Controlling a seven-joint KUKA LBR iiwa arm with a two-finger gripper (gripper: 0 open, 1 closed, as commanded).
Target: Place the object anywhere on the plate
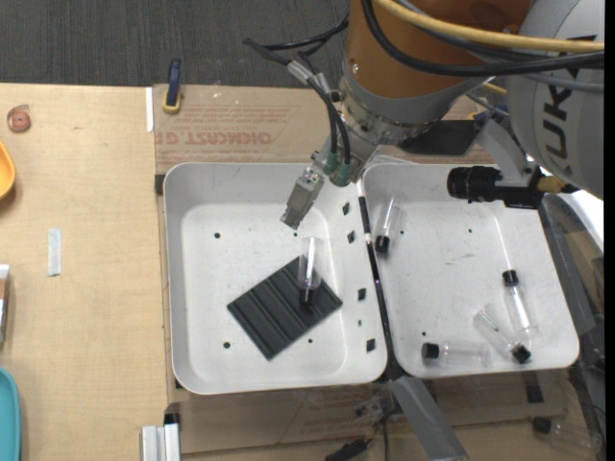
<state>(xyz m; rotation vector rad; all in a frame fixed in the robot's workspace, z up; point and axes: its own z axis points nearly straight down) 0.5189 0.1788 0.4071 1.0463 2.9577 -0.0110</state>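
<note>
The grey arm (452,36) with its orange band comes in from the top right and hangs over the line where the two white bins meet. The left bin (192,257) holds a dark ribbed plate (274,312), which lies flat and turned at an angle near the middle of the bin floor. The right bin (461,257) holds several clear tubes with black caps: one (385,225) near its left wall, one (515,299) at the right side, and two (504,335) (453,353) near the front wall.

The gripper (300,204) is above the upper part of the left bin, and whether its fingers are apart or together I cannot tell. One clear tube (309,270) rests with its dark end on the upper right corner of the plate. This tube is near the gripper, just below it in the view, and apart from it.
</note>
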